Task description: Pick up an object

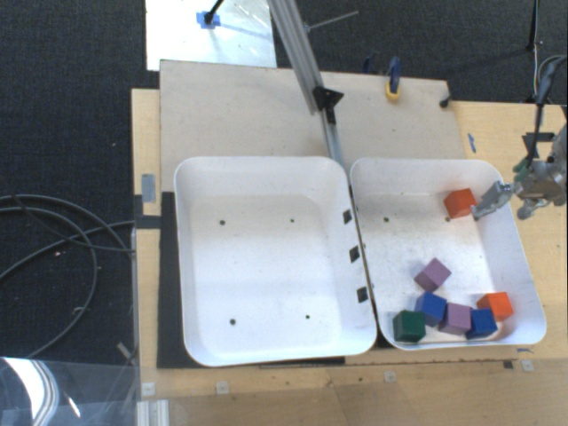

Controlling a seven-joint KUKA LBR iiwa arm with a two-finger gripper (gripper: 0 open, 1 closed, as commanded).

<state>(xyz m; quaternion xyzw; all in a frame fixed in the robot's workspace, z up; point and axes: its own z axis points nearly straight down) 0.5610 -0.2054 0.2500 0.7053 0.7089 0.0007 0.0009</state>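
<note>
1. The gripper (491, 201) comes in from the right edge of the right bin (390, 204), sitting just beside the lone orange block (459, 203). The block is next to the tip, not between anything, so nothing's been picked up. Honestly can't tell whether the gripper is released or clenched from up here.

2. My guess is it's going for that orange block because it sits alone near the bin's far right side, which makes it an easier target.

3. The rest are piled into the near corner of the same bin: a purple block (432, 274), a blue one (431, 307), a green one (409, 326), a lilac one (458, 317), another blue (482, 323) and a second orange (497, 305). Several touch each other, so grabbing one cleanly there looks tricky.

4. The left bin (266, 256) just shows a few dark dots on its floor.

5. Both bins sit on a pale board on a wooden bench (146, 238). A slanted metal pole (297, 43) crosses overhead, there's dark carpet around, and cables (53, 238) loop on the floor to the left.
</note>
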